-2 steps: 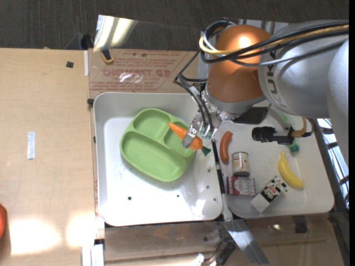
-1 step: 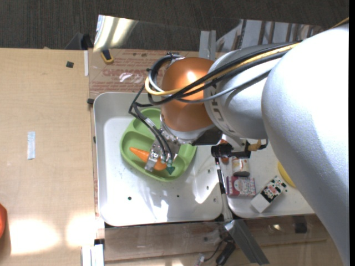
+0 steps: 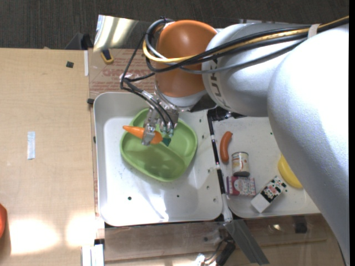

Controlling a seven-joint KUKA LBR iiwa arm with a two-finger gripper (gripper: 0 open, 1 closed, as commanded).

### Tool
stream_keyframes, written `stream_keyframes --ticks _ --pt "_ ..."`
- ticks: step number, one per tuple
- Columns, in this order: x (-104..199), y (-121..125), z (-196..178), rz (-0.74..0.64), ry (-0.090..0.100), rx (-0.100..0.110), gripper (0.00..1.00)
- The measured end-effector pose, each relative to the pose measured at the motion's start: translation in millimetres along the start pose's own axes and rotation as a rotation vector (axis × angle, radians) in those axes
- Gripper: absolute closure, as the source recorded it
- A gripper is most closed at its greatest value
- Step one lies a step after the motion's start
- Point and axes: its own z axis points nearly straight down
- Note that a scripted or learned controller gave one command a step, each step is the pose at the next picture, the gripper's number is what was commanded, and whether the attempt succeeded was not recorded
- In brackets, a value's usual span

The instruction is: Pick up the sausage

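Observation:
The sausage (image 3: 224, 147), reddish-orange and slightly curved, lies at the left side of the right bin (image 3: 252, 127), near the divider. My gripper (image 3: 157, 136) hangs over the left bin (image 3: 111, 165), above a green bowl (image 3: 161, 157), well to the left of the sausage. An orange carrot (image 3: 135, 130) sits between its fingers, pointed end sticking out to the left over the bowl's rim. The gripper is shut on the carrot.
The right bin also holds a small can (image 3: 239, 162), a pink packet (image 3: 242, 186), a black-and-white box (image 3: 270, 193) and a yellow banana (image 3: 288, 173), all just right of and below the sausage. The arm's big grey body covers the right bin's far side.

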Motion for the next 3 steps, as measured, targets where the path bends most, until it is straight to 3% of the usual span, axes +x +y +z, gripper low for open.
stream_keyframes --ticks 1,2,3 --pt "-9.9 16.2 -150.1 -0.272 -0.001 -0.001 1.00" --pt "-40.2 54.0 -209.0 -0.490 -0.003 -0.002 1.00" --pt "-41.3 54.7 -248.2 -0.781 -0.004 -0.003 1.00"
